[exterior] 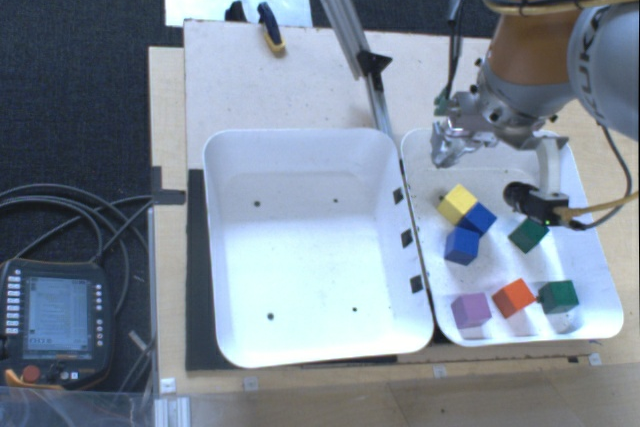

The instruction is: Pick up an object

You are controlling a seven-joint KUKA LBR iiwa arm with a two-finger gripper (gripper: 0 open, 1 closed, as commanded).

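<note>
Writing that can be read appears nowhere on the blocks or bins; the teach pendant (55, 320) at lower left has a lit screen, but its text is too small to make out. The bench (290, 80) is a pale, speckled board set on dark carpet (80, 35), with black cables (80, 210) looping toward the pendant. A slanted metal rail (335, 0) crosses the board down to the bins.

Two shallow white bins sit side by side. The left bin (225, 245) shows a few small dark specks on its floor. The right bin (590, 260) holds the blocks: a yellow block (457, 203) touching a blue block (481, 218), a second blue block (461, 246) just below them, a dark green block (528, 235), a purple block (471, 309), an orange block (514, 297) and another green block (558, 296) along the near edge.

The gripper (450, 147) hangs over the far left corner of the right bin, above the yellow block and apart from it. Whether its jaws are open or closed I cannot tell; nothing is seen between them.
</note>
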